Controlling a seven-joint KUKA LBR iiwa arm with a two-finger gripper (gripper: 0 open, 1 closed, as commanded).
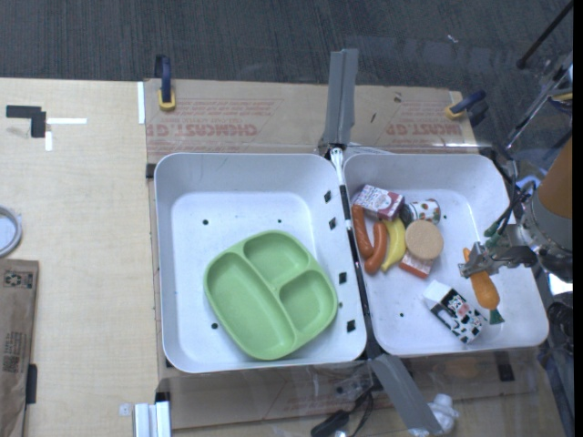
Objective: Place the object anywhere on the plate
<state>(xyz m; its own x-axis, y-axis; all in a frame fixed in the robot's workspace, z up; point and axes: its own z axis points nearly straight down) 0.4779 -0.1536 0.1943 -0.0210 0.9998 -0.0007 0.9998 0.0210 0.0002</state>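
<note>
A green divided plate [271,295] lies in the left white bin [178,244], with nothing on it. The right bin [496,198] holds toy foods: a red sausage [366,237], a yellow banana [394,243], a round tan bun [424,240], a red-and-white carton [378,200], a small can [425,211], a cow-patterned box [456,314] and an orange carrot [488,292]. My gripper [477,262] hangs low at the right side of that bin, just above the carrot's upper end. I cannot see anything held in it.
A grey divider post [342,98] stands behind the seam between the bins. Clamps [165,83] hold the cardboard at the back. A tape roll [5,232] and a brown bag [16,335] sit on the bench at far left.
</note>
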